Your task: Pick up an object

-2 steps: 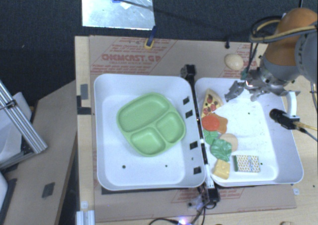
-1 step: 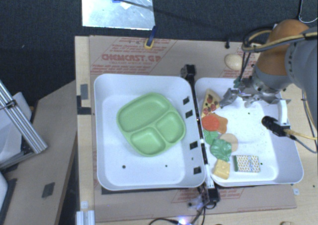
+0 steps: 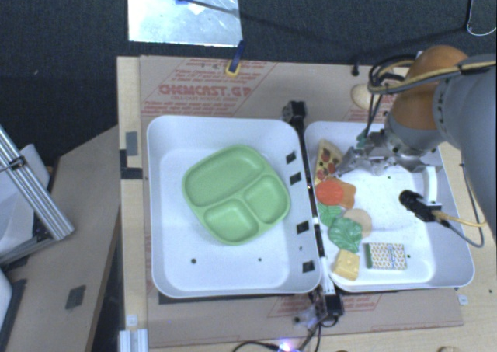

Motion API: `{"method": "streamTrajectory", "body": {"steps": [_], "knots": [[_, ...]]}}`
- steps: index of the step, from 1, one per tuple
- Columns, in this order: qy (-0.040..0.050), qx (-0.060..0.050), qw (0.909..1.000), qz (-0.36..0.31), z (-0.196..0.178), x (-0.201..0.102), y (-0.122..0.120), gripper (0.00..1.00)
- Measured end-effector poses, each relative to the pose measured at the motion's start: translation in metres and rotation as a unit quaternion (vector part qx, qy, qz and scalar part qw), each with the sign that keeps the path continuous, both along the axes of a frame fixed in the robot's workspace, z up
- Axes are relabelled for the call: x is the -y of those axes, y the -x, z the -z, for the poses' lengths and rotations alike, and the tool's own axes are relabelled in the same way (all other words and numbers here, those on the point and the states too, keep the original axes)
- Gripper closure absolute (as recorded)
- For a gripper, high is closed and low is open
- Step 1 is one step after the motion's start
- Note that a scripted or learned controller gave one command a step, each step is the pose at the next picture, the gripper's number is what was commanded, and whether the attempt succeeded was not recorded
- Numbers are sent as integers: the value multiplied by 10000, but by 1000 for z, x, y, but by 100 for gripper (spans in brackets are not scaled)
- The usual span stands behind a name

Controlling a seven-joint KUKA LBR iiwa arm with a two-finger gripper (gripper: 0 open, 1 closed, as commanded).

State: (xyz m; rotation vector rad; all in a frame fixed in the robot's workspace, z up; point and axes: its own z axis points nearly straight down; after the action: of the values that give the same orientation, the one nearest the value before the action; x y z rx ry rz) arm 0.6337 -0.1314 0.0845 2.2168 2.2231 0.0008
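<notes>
The right bin (image 3: 450, 265) holds several toy foods along its left side. A pizza slice (image 3: 328, 158) lies at the top, and under it come a red-orange tomato piece (image 3: 334, 191), a green leafy piece (image 3: 342, 231) and a tan round piece (image 3: 359, 221). A yellow cheese wedge (image 3: 347, 264) and a small patterned box (image 3: 386, 256) lie near the front wall. My gripper (image 3: 359, 158) hangs low over the bin's upper part, just right of the pizza slice and above the tomato piece. I see nothing held in it.
The left bin (image 3: 167, 257) carries a green divided plate (image 3: 235, 193). A black divider with clips (image 3: 304, 187) runs between the bins. A black plug on a yellowish cable (image 3: 419, 207) lies over the right bin's middle. The grey arm with its orange band (image 3: 419, 106) covers the bin's upper right.
</notes>
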Motion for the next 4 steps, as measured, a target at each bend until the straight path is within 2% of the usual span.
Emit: {"method": "streamTrajectory", "body": {"steps": [1, 3, 4], "knots": [[-1, 13, 10000, -3, -11, 0, -1, 100], [2, 29, 10000, -12, -116, 7, -16, 100], [-1, 15, 10000, -14, -142, 7, -17, 100]]}}
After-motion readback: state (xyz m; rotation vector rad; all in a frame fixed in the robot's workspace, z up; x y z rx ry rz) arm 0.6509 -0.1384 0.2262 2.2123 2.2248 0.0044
